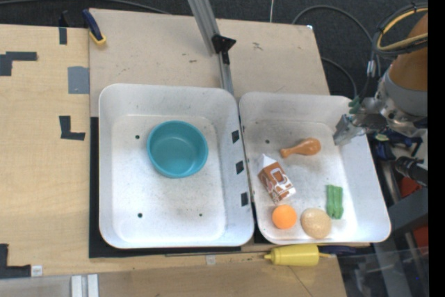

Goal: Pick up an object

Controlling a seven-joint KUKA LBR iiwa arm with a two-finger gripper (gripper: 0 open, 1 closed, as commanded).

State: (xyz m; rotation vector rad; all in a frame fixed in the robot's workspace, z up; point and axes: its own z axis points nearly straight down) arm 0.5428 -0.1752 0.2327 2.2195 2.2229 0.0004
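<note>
Inside the right bin [361, 170], five objects are lying loose: a drumstick-shaped piece [302, 147] near centre, a brown-and-white carton [276, 181] just at its 7 o'clock, an orange ball [284, 217] at the carton's 6 o'clock, a pale egg-like object [316, 223] just beside the ball at its 3 o'clock, and a green piece [334, 201] at the egg's 1 o'clock. None is being gripped. At the bin's 2 o'clock rim the claw [345, 130] is hovering; whether it is released or clenched, cannot tell. A teal bowl [178, 148] is sitting in the left bin [118, 170]. At 6 o'clock a yellow bottle [295, 255] is lying on the table [42, 149].
</note>
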